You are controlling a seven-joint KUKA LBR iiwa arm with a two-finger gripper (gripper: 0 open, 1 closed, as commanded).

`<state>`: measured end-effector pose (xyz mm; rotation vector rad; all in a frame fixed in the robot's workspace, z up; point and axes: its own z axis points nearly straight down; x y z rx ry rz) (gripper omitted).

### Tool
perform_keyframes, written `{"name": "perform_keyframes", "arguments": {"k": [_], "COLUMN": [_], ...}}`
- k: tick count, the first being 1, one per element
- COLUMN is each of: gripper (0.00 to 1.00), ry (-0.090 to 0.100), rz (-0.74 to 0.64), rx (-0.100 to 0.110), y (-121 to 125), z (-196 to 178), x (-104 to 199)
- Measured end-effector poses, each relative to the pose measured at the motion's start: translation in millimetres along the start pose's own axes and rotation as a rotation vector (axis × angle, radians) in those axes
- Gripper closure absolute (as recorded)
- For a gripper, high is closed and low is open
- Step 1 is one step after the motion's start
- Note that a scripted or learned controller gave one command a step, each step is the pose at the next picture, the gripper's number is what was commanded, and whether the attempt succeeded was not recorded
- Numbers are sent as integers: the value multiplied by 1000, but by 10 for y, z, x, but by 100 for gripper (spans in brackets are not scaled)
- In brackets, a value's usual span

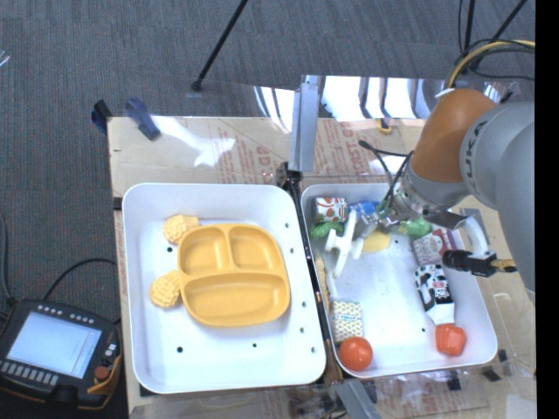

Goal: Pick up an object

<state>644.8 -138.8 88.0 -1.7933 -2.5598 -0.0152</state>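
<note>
Pendant: teach pendant (54, 352) with its lit screen sits at the lower left, off the bench, far to the left of the gripper and lower in view.
Left bin: left bin (148, 339) lies well left of the gripper and carries a yellow divided plate (233, 274) with two yellow waffle-like pieces, one at the plate's upper left (179, 228) and one at its lower left (164, 290), both touching the plate's edge.
Right bin: right bin (397, 369) is the one the arm hangs over.
Gripper: gripper (390, 215) sits low at the bin's upper end, under the orange band of the arm (454, 133); from where I stand I cannot tell how it is set or whether anything is caught in it.
Close by: small cluster of items is packed right around it — a red-and-white can (330, 209) to its left, green pieces (321, 230) beside that, a white bottle (347, 244) tilted just below and left, something blue (365, 209) touching distance away.
Further down: checkered small box (348, 320) and a red ball (355, 353) lie well below the gripper; a black-and-white cow-patterned carton (433, 288) and a red-orange fruit (450, 340) lie below and to its right.
Beyond: cardboard sheet (218, 151) covers the bench above both bins.
</note>
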Motion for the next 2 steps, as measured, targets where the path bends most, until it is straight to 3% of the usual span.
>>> {"name": "perform_keyframes", "arguments": {"k": [1,2], "gripper": [100,100], "ry": [-12,-24], "rz": [-5,-23], "rx": [-4,-14], "y": [7,269], "z": [-108,-1674], "x": [-25,708]}}
